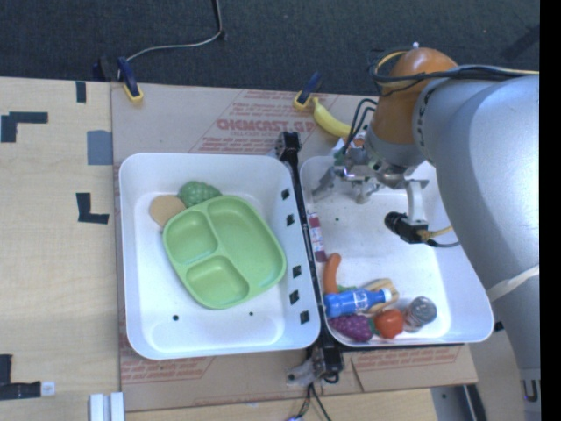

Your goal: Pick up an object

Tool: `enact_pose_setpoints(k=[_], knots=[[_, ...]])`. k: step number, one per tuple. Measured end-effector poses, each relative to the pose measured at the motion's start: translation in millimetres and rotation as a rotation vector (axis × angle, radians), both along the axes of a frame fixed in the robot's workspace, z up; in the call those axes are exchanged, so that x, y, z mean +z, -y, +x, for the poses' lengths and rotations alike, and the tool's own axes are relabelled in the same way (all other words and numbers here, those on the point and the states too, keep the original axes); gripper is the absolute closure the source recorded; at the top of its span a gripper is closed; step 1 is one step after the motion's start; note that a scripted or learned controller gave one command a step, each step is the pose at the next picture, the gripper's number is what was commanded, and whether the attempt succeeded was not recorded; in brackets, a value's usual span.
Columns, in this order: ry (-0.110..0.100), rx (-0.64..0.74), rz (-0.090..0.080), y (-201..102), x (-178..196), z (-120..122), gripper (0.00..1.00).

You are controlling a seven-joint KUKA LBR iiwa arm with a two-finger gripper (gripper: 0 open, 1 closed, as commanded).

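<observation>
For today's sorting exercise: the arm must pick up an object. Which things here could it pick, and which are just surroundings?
Could be picked: blue bottle, tomato, grapes, carrot, can.
Surroundings: green tray, left bin, yellow clamp, cable.

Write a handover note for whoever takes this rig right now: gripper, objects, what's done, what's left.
Gripper: low over the top end of the right bin; nothing seen between its fingers.
Objects: blue bottle, carrot, purple grapes, tomato and metal can clustered at the right bin's near end. Green tray lies in the left bin.
Done: no pick visible.
Left: grasp and lift one object.
</observation>
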State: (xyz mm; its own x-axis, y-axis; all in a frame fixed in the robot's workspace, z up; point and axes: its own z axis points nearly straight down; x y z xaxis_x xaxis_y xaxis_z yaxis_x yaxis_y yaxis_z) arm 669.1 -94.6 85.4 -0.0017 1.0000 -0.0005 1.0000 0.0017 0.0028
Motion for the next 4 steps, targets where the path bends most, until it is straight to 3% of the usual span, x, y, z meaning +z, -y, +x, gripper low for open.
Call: enact_pose_setpoints(k=[4], knots=[[-0.002,-0.001,-0.002,-0.2,-0.3,-0.6,0.0]])
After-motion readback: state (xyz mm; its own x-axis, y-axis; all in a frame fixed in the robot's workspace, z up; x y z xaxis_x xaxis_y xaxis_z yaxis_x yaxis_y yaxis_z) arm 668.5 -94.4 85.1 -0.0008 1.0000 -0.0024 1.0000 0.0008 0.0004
